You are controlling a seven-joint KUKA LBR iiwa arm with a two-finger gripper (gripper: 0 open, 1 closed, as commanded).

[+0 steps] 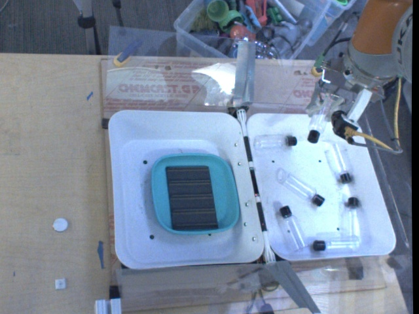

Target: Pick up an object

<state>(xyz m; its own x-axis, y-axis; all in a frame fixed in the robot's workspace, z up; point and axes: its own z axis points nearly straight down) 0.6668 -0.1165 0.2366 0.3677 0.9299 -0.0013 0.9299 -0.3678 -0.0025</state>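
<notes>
Subject: clear plastic tubes with black caps, lying loose in the right bin [383, 244]. I count about seven. One tube [315, 127] sits upright or nearly so directly under my claw [325, 113], its black cap at the lower end near the bin floor. Whether it is between my fingers or merely beside them I cannot tell; the transparent body blurs into the white background. I likewise cannot tell how wide my fingers stand.

Other candidates: a capped tube [273, 141] lying near the bin's upper left, a slanted tube [300, 188] in the middle, a short tube [291, 226] below it, a low tube [336, 243] along the near wall, and two more by the right wall [339, 163] [351, 216]. All lie apart from each other, none stacked.

Handling judgement: these look light, rigid and smooth. Round clear walls will likely roll or squirt sideways under an off-centre squeeze. Best hold is across the body at mid-length, fingers crosswise to the tube's axis. The cap end looks a little thicker and may offer better friction. Thin plastic may flex; a moderate squeeze should do.

Surroundings: the left bin [127, 136] holds a teal tray [226, 195] with a dark ribbed block [191, 197] on it. A clear tote of coloured toys [262, 12] stands beyond the bench.
</notes>
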